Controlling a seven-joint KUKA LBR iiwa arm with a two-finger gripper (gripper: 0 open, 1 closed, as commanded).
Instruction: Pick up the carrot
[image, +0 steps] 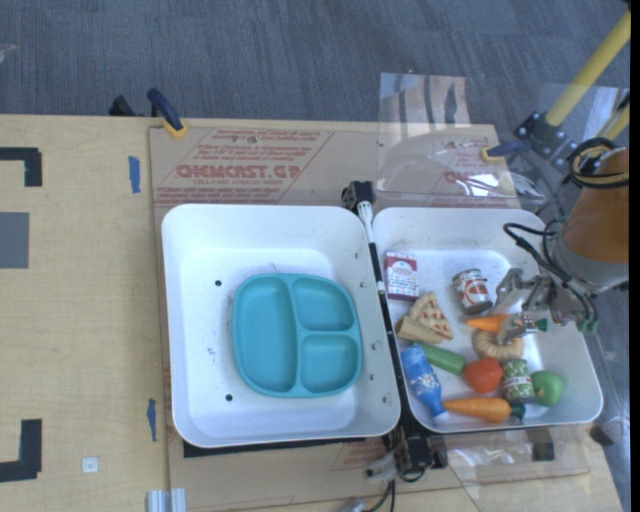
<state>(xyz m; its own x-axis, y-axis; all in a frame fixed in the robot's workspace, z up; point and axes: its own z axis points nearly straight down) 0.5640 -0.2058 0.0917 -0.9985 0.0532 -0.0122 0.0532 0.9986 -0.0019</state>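
The gripper (520, 312) hangs over the right bin (575, 350), close above a small orange piece and a pretzel (497, 344); whether it is open or closed cannot be told. The carrot (480, 408) lies near the bin's front wall, beside a blue bottle (422, 380). A teal divided plate (297, 334) sits in the left bin (190, 300). Cardboard (240, 165) covers the wooden counter (70, 300); grey carpet (250, 50) lies beyond.

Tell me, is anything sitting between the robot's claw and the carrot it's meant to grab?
Yes. The gripper hovers above a pretzel; the carrot lies lower, by the bin's near wall. Between them sit a red tomato and a small green can.
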